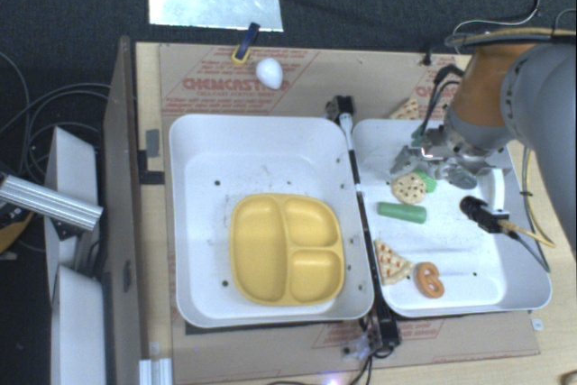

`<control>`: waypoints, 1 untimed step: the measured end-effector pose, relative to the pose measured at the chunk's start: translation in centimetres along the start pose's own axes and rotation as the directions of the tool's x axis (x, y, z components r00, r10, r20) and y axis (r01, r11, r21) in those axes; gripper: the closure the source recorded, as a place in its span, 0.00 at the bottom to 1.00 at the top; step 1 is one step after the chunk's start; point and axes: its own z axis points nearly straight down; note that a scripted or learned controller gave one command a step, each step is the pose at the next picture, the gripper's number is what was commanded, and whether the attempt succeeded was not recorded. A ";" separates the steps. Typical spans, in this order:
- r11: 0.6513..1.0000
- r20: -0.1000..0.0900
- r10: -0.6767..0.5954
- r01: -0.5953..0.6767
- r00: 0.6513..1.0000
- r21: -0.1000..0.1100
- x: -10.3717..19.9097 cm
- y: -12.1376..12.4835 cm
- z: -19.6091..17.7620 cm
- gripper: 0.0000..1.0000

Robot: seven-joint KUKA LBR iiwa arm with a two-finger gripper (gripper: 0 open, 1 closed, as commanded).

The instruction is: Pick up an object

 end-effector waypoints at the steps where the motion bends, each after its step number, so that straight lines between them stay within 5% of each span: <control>1: 1.000 -0.003 -0.002 0.002 1.000 0.006 2.1 -2.8 0.1 0.00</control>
